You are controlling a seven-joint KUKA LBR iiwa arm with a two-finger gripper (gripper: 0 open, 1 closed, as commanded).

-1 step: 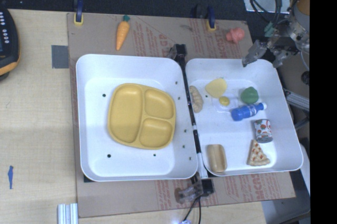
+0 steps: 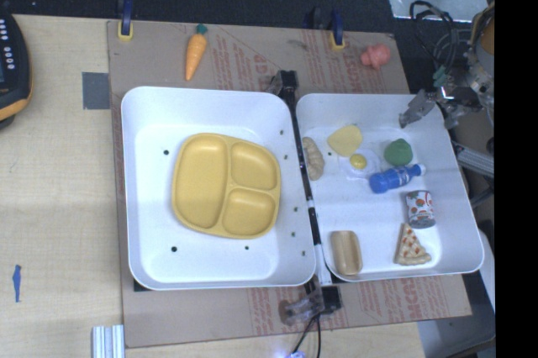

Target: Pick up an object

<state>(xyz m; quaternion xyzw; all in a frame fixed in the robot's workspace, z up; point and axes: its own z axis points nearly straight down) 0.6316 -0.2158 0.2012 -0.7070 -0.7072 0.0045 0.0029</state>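
The right bin holds several small items: a green ball, a blue bottle, a red-labelled can, a pizza slice, a tan block, a pale yellow piece, a small yellow ball and a beige piece. My gripper hangs over that bin's far right corner, above and to the right of the green ball. Its fingers stand apart, open, with nothing between them.
A yellow divided plate lies in the left bin. Behind the bins, on the brown mat, lie a toy carrot and a pink item. A dark device sits at the far left edge.
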